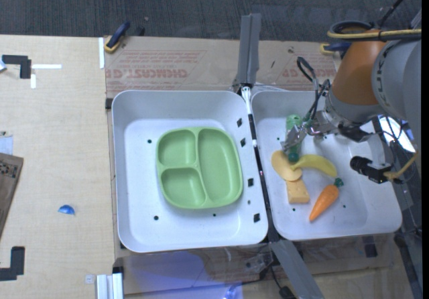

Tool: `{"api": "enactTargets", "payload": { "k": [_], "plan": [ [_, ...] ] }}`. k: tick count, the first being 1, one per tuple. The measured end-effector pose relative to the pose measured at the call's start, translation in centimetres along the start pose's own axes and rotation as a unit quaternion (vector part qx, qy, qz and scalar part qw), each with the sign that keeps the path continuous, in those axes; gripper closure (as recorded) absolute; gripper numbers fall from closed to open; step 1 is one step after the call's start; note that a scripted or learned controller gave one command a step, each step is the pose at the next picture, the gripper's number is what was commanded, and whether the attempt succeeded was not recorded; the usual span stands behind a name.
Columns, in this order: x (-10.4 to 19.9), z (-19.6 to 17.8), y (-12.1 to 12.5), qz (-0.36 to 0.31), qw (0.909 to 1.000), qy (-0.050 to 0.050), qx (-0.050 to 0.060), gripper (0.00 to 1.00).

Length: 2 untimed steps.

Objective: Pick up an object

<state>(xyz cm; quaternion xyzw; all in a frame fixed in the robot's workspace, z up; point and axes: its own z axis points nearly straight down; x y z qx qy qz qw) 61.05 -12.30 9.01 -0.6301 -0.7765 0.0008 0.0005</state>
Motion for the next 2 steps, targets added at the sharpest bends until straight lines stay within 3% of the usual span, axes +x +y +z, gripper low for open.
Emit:
{"api": "enactTargets", "payload": {
  "k": [1, 2],
  "plan": [
    [-0.1, -0.7, -0.1, 0.001, 1.0, 0.0, 0.002, 1.0],
    [6.2, -10.0, 6.3, 0.033, 0.9994, 0.0, 0.0, 1.0]
  ]
}}
